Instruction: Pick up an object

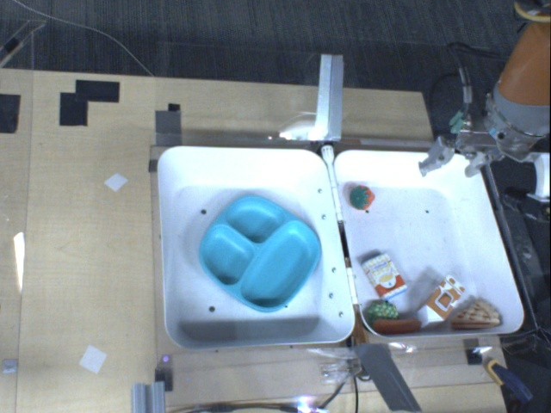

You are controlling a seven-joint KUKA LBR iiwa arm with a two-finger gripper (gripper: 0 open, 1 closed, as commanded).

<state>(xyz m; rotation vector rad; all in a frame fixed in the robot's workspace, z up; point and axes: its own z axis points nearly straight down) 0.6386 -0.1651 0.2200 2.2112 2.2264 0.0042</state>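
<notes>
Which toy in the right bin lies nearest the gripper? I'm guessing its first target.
The small round red-and-green toy, alone near the gripper; the rest cluster along the bin's near edge.

A robotics lab: two white bins (172, 231) on a bench (cables (69, 24) trailing).

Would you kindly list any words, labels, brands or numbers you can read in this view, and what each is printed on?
None can be read.
Small carton in the right bin: printed front, too blurred to read.
Orange-and-white box: white marking, too small to read.
</notes>
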